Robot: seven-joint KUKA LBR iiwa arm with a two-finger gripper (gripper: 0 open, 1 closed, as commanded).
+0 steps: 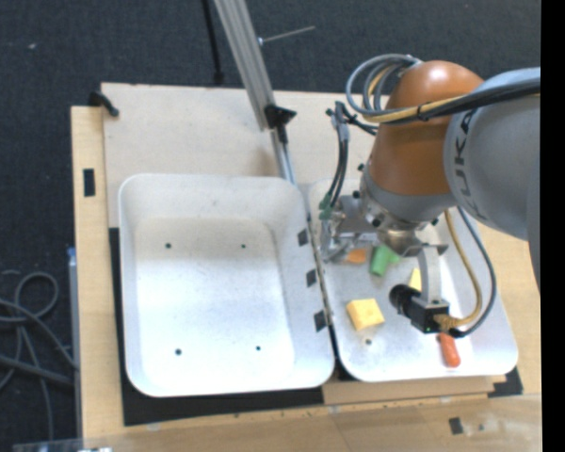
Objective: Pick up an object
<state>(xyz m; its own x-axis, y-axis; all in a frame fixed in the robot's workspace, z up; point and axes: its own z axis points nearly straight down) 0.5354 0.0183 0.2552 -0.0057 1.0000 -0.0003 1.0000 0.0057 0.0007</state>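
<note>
Right bin: yellow block lies near its left wall, toward the front edge. Green piece and small orange piece sit just under the wrist; orange-red piece near the front right corner. Gripper hangs above the green piece, back from the block; grip state cannot be told. Arm reaches in from the right, wrist pointing down. Left bin offers open floor.
</note>
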